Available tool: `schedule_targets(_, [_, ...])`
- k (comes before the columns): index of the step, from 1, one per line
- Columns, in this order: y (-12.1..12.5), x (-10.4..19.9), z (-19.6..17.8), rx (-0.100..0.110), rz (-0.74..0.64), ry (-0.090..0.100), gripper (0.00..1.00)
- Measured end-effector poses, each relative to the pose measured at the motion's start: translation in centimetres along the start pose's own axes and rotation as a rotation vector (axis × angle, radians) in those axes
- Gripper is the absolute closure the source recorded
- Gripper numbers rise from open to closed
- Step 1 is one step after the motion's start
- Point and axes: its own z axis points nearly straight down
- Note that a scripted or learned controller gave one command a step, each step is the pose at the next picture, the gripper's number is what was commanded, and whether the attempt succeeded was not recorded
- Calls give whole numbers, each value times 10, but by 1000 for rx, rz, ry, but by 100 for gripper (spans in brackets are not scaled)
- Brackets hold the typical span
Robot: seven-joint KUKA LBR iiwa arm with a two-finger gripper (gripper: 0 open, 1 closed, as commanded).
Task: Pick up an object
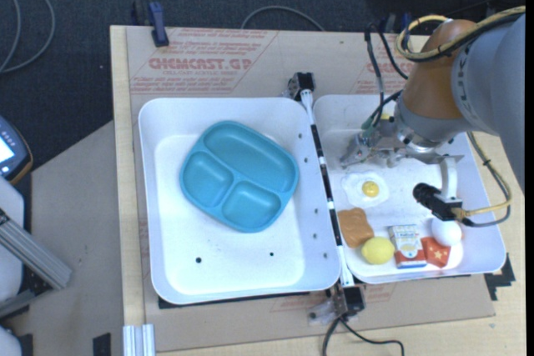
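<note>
My gripper (365, 148) hangs low over the back left part of the right bin (492, 250), just behind a toy fried egg (367, 189). Nothing shows held in it. In front of the egg lie a brown piece of toast (355, 225) and a yellow lemon (377, 250). To their right, along the bin's front, are a small white carton (405, 244), a red packet (435, 253) and a white egg (446, 231).
A blue divided plate (239, 175) lies in the left bin (167, 263). The grey and orange arm (455, 83) comes in over the right bin's back right corner. A divider rail (321, 171) runs between the bins.
</note>
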Motion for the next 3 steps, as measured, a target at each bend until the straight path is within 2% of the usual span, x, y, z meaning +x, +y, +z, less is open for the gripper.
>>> schedule_targets(1, [34,-22,12,4,-2,2,0])
schedule_targets(2, [32,-23,4,12,-1,2,100])
schedule_targets(3, [-8,37,-88,10,-2,3,100])
